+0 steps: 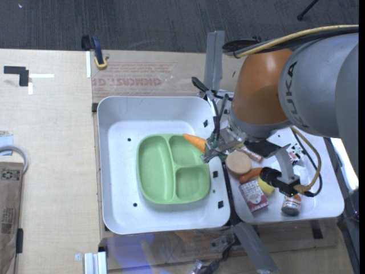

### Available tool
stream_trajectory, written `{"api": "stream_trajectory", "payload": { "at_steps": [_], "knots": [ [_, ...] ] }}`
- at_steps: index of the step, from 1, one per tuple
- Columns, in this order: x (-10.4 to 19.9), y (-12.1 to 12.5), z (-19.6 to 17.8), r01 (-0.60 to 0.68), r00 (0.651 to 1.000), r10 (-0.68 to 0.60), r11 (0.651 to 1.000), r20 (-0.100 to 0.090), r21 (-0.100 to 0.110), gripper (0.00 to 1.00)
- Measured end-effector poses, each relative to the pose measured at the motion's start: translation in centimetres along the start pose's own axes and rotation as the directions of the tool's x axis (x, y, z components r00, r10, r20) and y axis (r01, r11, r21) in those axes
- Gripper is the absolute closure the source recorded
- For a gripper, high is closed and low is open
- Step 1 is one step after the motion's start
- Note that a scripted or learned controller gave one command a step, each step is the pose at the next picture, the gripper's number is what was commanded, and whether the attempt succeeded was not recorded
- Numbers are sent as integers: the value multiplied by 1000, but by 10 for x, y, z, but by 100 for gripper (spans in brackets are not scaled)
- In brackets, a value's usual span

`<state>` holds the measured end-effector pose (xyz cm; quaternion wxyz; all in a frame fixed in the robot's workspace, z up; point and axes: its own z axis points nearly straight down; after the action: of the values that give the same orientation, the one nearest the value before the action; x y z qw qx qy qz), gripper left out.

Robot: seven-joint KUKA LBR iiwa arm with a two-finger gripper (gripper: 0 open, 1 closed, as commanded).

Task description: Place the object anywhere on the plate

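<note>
A light green divided plate point(171, 170) lies in the left white bin point(120, 153). An orange carrot point(194, 141) rests at the plate's upper right rim, its tip pointing left over the top right compartment. My gripper point(212, 148) hangs just right of the carrot, over the plate's right edge, with its thin fingers next to the carrot's thick end. Whether the fingers grip the carrot is unclear from this angle. The big grey and orange arm covers much of the right bin.
The right bin point(319, 207) holds a round tan object point(238, 163), a small red packet point(252, 194), a yellow item point(266, 178), an orange piece point(250, 174) and a can point(291, 205). A brown paper bag point(10, 210) lies at the left edge of the bench.
</note>
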<state>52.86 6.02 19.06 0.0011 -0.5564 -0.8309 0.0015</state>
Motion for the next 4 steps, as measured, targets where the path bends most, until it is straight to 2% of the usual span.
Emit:
{"api": "stream_trajectory", "payload": {
  "at_steps": [1, 2, 3, 4],
  "knots": [
    [5, -18, 0, -73, 997, 73, 997, 0, 0, 100],
    [5, -18, 0, -74, 997, 74, 997, 0, 0, 0],
    [5, -18, 0, -74, 997, 74, 997, 0, 0, 0],
    [3, -18, -8, -77, 997, 77, 997, 1, 0, 100]
  ]
}}
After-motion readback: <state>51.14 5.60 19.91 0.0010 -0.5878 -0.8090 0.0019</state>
